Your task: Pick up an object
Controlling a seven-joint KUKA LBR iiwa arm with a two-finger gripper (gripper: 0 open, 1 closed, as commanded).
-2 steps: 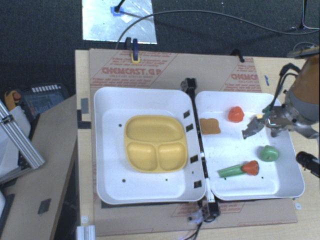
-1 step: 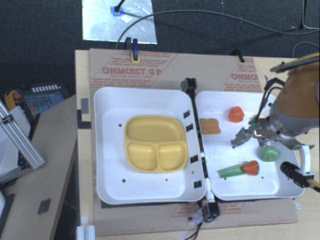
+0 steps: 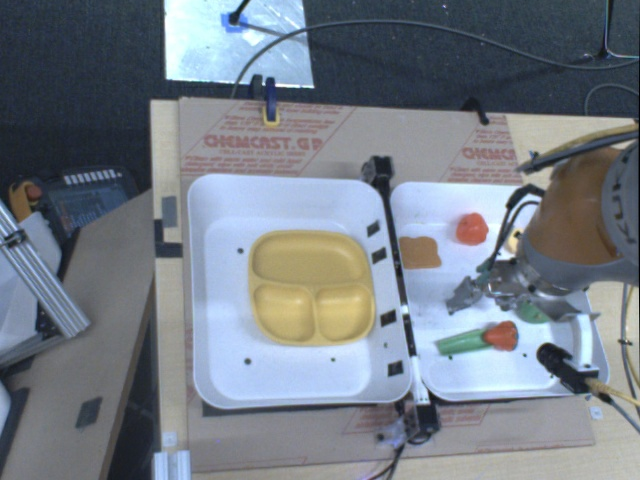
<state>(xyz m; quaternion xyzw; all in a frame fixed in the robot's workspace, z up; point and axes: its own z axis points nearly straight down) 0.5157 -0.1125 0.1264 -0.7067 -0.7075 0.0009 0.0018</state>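
Note:
My gripper (image 3: 464, 297) hangs low over the middle of the right bin (image 3: 432, 200), reaching in from the right. Just below it lies a green object with a red end (image 3: 478, 339), apart from the gripper. Towards the bin's far side sit a small red-orange object (image 3: 472, 229) and, left of it, a flat brown piece (image 3: 420, 253). A bit of another green thing (image 3: 531, 314) peeks out from under the wrist. Nothing shows in the gripper's grasp.
The left bin (image 3: 215, 268) holds a yellow divided plate (image 3: 310, 286). A black divider (image 3: 392, 268) runs between the two bins. The grey and orange arm (image 3: 585, 218) covers the right bin's right side.

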